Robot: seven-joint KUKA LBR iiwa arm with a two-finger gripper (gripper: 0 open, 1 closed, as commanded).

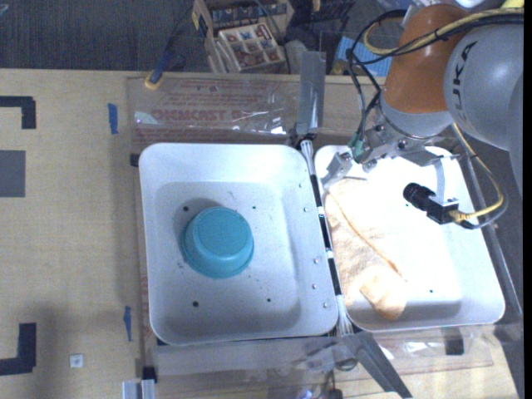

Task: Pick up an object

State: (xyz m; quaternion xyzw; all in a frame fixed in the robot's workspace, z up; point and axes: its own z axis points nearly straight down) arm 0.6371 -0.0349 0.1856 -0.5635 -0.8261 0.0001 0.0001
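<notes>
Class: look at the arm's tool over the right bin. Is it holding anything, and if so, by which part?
It cannot be told. The tool sits at the cloth's upper end in the right bin, but the arm hides any grip.

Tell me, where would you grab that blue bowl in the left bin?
Probably by its edge, coming straight down. The blue bowl seems to sit upside down in the left bin, showing a smooth round top, so pinching across the whole bowl or catching the lower rim looks likeliest to hold.

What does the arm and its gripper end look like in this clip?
The arm is bulky, rounded and grey, with dark lettering and an orange band above the wrist. Black and yellow cables loop around it. The gripper end is metallic silver.
</notes>
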